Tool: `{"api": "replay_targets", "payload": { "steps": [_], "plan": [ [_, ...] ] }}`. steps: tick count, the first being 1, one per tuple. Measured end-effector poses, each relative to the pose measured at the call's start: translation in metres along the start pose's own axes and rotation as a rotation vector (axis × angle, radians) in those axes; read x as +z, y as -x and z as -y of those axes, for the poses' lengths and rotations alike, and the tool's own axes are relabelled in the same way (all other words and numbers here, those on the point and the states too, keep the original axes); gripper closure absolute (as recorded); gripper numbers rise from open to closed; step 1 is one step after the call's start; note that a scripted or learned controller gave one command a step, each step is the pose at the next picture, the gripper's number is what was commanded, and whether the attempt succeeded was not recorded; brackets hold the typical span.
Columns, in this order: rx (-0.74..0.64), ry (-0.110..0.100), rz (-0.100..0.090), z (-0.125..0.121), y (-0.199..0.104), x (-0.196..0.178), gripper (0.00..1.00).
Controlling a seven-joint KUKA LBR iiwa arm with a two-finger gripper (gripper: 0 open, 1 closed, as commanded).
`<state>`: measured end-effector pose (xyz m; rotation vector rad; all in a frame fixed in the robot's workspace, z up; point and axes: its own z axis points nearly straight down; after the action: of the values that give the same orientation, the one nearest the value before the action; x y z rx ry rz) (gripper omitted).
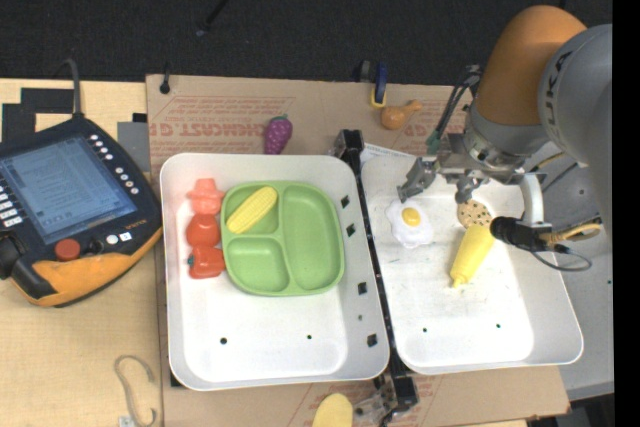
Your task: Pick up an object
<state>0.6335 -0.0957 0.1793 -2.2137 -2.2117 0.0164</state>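
My gripper [442,183] hangs over the back of the right bin [520,340], open, with nothing between its fingers. Just below its left finger lies a fried-egg toy [410,220]. A brown cookie [473,212] sits under the right finger, and a yellow squeeze bottle [470,253] lies tilted in front of the cookie. In the left bin [260,345] a green divided plate [285,240] holds a yellow corn cob [250,208]. A red toy bottle [204,230] lies beside the plate on its left.
A teach pendant [60,205] rests on the bench at the left. Purple grapes [278,133] and an orange toy [400,113] lie on the cardboard behind the bins. A yellow lemon [333,409] sits at the front edge.
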Motion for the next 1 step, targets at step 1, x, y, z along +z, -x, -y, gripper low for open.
{"api": "replay_targets", "payload": {
  "steps": [1],
  "plan": [
    [-0.002,0.014,0.001,-0.0027,0.0001,-0.0091,0.00]
  ]
}}
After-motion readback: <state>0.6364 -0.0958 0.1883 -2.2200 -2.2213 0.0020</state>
